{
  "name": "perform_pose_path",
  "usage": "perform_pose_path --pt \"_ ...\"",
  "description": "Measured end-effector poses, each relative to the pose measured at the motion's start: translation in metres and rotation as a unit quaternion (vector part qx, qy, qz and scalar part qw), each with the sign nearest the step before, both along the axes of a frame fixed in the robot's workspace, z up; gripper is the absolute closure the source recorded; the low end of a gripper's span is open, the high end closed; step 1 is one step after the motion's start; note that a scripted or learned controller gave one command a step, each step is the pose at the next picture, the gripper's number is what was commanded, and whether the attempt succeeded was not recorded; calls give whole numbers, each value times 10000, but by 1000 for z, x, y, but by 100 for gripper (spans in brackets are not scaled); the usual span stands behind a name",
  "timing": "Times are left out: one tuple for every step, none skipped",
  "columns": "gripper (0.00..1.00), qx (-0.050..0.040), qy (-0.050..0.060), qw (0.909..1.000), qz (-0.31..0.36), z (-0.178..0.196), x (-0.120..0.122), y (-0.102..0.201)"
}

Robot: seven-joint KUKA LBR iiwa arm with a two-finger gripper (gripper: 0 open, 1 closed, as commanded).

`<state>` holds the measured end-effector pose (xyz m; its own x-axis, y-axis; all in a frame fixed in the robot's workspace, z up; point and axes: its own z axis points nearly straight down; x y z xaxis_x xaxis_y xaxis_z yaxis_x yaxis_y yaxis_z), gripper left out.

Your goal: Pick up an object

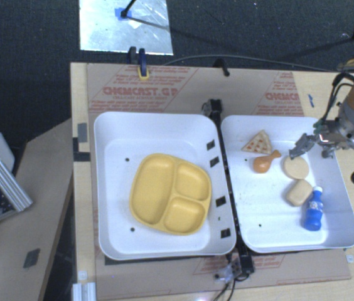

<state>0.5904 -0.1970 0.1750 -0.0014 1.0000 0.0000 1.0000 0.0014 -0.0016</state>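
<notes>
Text: you can read red "CHEMCAST" print on the brown protective sheet (164, 83) covering the desk, behind the left bin | repeat: same red print, partly readable, behind the right bin | smaller lettering: too blurred to read

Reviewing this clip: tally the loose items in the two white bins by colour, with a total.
Yellow: 1, the divided tray in the left bin
Tan or beige: 3, the pizza slice, round piece and block in the right bin
Orange-brown: 1, the drumstick
Blue: 1, the bottle
Total: 6
</notes>
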Motion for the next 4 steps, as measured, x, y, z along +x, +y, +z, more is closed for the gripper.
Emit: perform_pose_path --pt "0 2 -3 10000 17 -43 4 5" --pt "0 -26 -46 10000 6 -88 7 3" --pt "100 -47 -106 9999 8 -72 10 2" --pt "100 -9 -37 10000 -7 -25 5 -1"
